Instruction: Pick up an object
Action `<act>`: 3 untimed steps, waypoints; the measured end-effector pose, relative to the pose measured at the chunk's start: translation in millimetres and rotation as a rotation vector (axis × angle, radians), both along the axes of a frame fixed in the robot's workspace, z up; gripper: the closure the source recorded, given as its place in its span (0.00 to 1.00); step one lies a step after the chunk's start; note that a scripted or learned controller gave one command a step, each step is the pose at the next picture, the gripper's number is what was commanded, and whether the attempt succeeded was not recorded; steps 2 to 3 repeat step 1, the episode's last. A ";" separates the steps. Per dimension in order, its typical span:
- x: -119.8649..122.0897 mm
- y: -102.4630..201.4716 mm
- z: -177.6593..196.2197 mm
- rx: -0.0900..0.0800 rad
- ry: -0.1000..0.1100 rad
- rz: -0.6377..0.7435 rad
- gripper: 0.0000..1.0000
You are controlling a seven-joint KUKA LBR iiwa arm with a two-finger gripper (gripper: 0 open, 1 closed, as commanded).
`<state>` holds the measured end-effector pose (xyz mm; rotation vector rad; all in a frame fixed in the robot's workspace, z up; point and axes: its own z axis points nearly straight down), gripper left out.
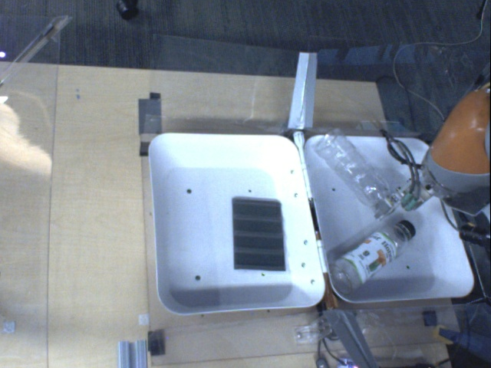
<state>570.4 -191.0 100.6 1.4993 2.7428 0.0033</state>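
A dark ribbed rectangular pad lies flat in the middle of the left bin. In the right bin a clear plastic bottle lies slanted from the far left corner toward the centre. A labelled bottle with a black cap lies on its side near the front. My gripper comes in from the right and sits low at the clear bottle's lower end, just above the black cap. The orange band of the arm is behind it.
A grey metal bar stands behind the seam between the bins. Cables trail over the right bin's far edge. The wooden bench spreads out to the left.
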 end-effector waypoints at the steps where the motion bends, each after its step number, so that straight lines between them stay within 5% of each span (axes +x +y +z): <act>1: 46.3 121.0 85.3 0.009 0.007 -0.261 1.00; 3: 46.3 121.0 85.3 0.009 0.007 -0.261 1.00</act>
